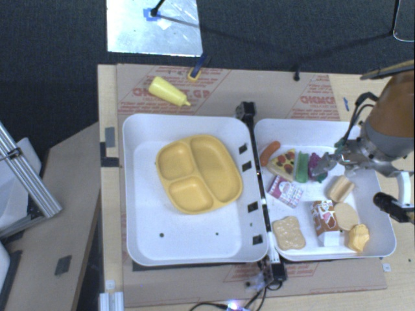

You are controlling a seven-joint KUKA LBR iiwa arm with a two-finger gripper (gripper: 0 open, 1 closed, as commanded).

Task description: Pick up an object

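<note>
The purple toy (pixel 317 165) sat near 12 o'clock in the right bin (pixel 389 238), just beside the green piece (pixel 302 165). The tool (pixel 338 154) hovered at its 2 o'clock; couldn't tell its opening. Yellow tray (pixel 196 172) filled the left bin (pixel 139 173).

Two bins sit side by side on the bench. The left bin (pixel 139 235) holds a divided plate (pixel 198 172) near its middle. The right bin (pixel 384 241) holds a crowd of toy foods: a sausage (pixel 269 151) at its far left, a pizza slice (pixel 283 163) just right of it, a small packet (pixel 285 191) nearer, and a cookie (pixel 288 232) at the near left. Beyond the left bin, a bottle (pixel 168 91) lies on the bench.
</note>
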